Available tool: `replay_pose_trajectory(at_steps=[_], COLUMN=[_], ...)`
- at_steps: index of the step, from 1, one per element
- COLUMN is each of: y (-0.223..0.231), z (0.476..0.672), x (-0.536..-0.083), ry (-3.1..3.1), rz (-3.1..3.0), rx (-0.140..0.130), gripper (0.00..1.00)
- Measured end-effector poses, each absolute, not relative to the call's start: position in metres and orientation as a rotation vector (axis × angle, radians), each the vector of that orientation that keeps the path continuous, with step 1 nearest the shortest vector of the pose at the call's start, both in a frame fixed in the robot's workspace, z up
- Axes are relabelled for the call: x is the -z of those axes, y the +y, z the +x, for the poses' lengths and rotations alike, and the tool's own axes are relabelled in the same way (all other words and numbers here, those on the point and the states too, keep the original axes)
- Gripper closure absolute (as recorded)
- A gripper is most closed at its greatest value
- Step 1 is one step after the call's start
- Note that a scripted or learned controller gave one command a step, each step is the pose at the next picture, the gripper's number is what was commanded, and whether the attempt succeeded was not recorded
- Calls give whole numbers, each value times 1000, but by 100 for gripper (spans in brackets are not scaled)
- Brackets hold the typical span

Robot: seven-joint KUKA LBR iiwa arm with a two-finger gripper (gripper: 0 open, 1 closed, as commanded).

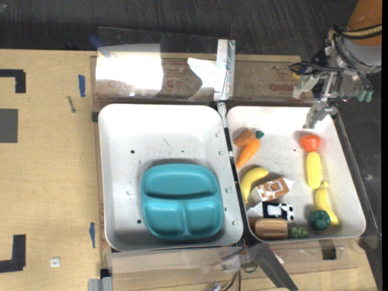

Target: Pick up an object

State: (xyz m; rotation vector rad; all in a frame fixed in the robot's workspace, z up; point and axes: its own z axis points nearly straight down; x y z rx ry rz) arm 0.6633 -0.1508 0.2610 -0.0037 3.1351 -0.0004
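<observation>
Far left on the tan table (42, 162): noted black tape marks (15, 80) and short blue tape strips (81, 85). Behind the bins, saw a glary clear sheet (151, 71) over brown card.

Left bin (104, 162): held one teal divided tray (182, 202), flat, toward the near side, one long compartment at the back and two smaller ones in front.

Right bin (356, 220): held all the candidate pick objects.
- Against the shared wall: orange carrot (247, 147) with green top, tilted.
- Just below it: yellow banana (253, 177), curved.
- Touching the banana: small brown-and-white carton (271, 190).
- Below the carton: black-and-white item (279, 211); could not identify it.
- At the near rim: brown cylinder (271, 228) on its side, small green piece (297, 231) just beside it.
- Farther right: red-orange tomato (310, 142), with a yellow corn cob (313, 168) lengthwise just below it, then another yellow piece (324, 202), then a dark green broccoli (319, 219) near the front corner.

Top right: grey arm (357, 47) with orange band reached in over the bin's far right corner. Hung above and just behind the tomato, apart from it. Nothing seen between the jaws. Could not tell whether spread or pressed together; too small and cluttered by cables.
</observation>
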Motion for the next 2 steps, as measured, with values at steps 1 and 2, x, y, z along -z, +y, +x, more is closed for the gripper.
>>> replay_pose_trajectory(at_steps=[1,2], y=[-213,-200], z=[615,565], x=[-92,-87], ry=[3132,3132], rz=[102,163], rx=[3,0], gripper=[0,0])
